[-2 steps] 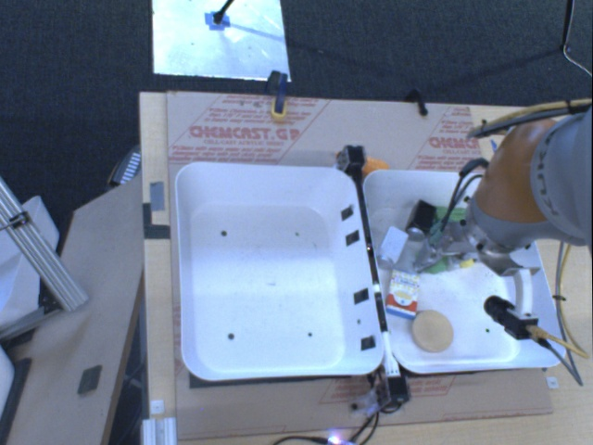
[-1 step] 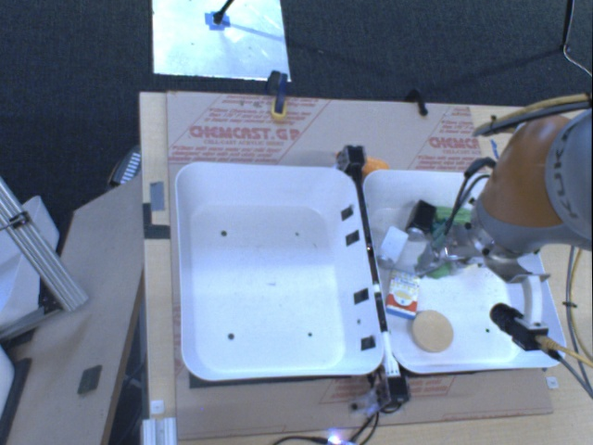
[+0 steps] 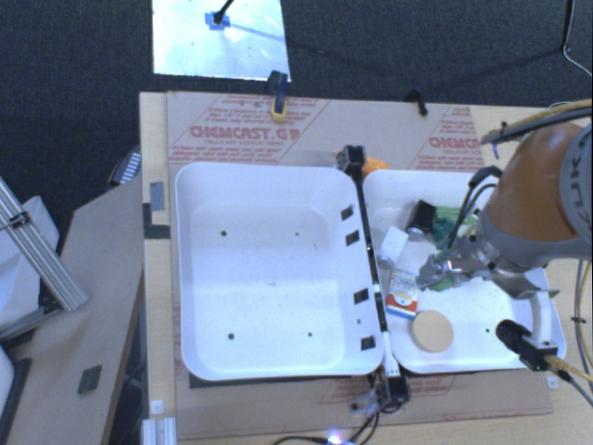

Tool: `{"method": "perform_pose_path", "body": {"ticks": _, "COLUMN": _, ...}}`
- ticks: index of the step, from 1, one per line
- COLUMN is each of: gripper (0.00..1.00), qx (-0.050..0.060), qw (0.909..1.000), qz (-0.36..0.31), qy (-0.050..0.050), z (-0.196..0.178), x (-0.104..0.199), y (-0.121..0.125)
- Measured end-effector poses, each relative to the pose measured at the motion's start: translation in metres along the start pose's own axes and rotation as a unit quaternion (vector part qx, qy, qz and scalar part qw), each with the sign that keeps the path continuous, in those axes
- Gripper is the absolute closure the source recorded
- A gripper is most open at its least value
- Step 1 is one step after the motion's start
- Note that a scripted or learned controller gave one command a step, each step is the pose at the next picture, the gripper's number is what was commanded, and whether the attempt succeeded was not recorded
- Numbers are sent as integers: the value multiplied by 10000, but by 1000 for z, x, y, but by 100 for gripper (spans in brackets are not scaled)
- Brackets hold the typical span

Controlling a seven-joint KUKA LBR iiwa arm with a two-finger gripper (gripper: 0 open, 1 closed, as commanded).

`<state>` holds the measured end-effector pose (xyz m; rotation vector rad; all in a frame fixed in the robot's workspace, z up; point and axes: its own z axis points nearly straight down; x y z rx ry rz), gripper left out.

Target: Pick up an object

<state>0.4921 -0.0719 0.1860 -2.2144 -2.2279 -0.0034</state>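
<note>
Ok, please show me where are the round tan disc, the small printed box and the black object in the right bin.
round tan disc [image 3: 432, 331], camera view, on the middle of its top face.
small printed box [image 3: 400, 298], camera view, on its printed top side.
black object [image 3: 422, 216], camera view, on the middle of its body.

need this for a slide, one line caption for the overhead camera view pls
KUKA arm's hand low in the right bin among small objects, beside a tan disc.

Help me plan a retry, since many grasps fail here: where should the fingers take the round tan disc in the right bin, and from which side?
Probably by its rim, straight from above. The round tan disc lies flat on the right bin floor, bare floor to its right; the small carton crowds its upper left, so the fingers should straddle it clear of that.
</note>
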Motion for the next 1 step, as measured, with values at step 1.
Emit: {"method": "perform_pose_path", "body": {"ticks": 1, "gripper": 100, "qx": -12, "qw": 10000, "qz": -18, "qy": 0, "z": -23, "x": 50, "y": -4}}
